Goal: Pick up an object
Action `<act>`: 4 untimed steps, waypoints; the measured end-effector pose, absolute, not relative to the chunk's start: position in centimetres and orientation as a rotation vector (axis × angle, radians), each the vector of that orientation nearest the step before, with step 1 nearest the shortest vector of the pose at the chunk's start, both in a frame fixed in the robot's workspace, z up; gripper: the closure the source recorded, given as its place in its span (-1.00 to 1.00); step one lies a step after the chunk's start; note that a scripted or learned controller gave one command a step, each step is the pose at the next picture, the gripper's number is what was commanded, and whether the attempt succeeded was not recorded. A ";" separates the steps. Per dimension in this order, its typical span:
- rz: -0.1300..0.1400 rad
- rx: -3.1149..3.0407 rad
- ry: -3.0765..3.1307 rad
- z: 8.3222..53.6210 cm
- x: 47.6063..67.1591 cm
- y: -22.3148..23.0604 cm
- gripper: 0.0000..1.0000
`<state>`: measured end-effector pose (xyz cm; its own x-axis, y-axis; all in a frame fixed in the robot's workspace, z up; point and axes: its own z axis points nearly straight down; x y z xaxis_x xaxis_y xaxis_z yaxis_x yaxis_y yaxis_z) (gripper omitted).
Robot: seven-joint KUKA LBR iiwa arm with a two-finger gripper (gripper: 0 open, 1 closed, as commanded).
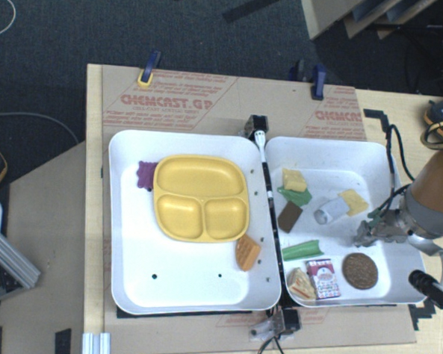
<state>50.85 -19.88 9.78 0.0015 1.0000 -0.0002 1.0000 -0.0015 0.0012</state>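
- Dark carpet surrounds the surface (211, 97), a brown board printed with "CHEMCAST" in red, which can be read twice along its far edge; clamps hold that edge.
- Left bin (125, 279): the largest thing in it is a yellow divided tray (201, 197), with a purple piece (145, 174) tucked at its left edge and an orange-brown wedge (247, 252) just off its near right corner.
- Right bin (324, 150): this holds the smaller pickable things, crowded together.
- Arm (434, 189) reaches in from the right; its gripper (371, 232) sits low over the right side of the right bin. Whether the jaws are wide or narrow, I cannot tell; nothing shows between them.
- Brown round patty (360, 270) lies just near of the jaws, the closest candidate by my reckoning.
- Red-and-white packet (324, 279) lies left of the patty; its printing is too small to read. A sandwich-like piece (299, 283) touches its left side.
- Green strip (301, 249), brown block (290, 215), a yellow cube (295, 180) on a green bit, a grey cylinder (330, 211) and a yellow wedge (354, 201) fill the middle and far part.
- Risks, as I judge them: the patty is flat and could slip from a pinch; the grey cylinder could roll when nudged; closing among close neighbours could catch two things or push one against the bin wall.
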 end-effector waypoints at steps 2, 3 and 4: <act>0.003 2.216 2.216 21.4 50.2 -21.0 1.00; 0.002 2.217 2.219 22.6 50.3 -21.1 1.00; 0.002 2.218 2.231 21.9 50.3 -15.4 1.00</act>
<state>50.29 -15.38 21.91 -0.0058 1.0000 0.0039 1.0000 0.0058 -0.0024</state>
